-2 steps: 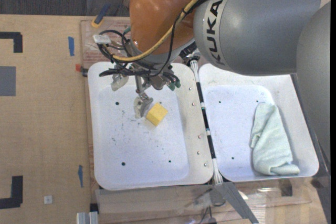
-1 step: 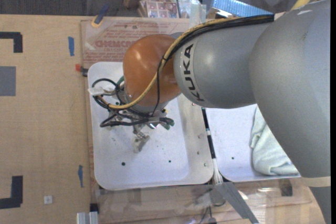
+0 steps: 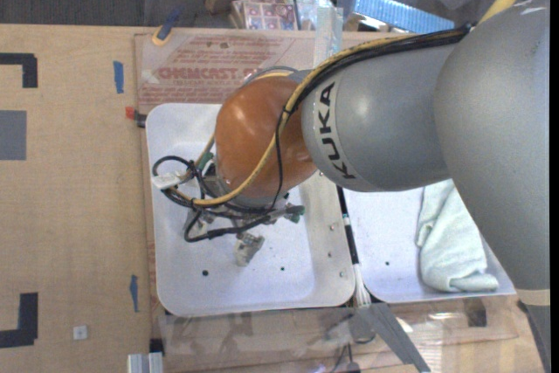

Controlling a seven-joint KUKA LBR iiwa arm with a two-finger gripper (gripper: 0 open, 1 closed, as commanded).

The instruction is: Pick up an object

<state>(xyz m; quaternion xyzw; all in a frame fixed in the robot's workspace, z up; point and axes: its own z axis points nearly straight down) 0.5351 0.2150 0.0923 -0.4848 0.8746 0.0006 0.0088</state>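
Cloth [image 3: 450, 251] is lying in the lower-right bin [image 3: 393, 279], while your arm [image 3: 384, 118] is hovering over the middle bin [image 3: 175, 275], risking an empty grab. You cannot tell the gripper's [image 3: 247, 249] state.

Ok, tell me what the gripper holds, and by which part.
Cannot be told: the arm hides the gripper over the left bin.

Two white bins [image 3: 175, 293] [image 3: 393, 284], one pale green cloth [image 3: 450, 245], one grey arm [image 3: 419, 118].
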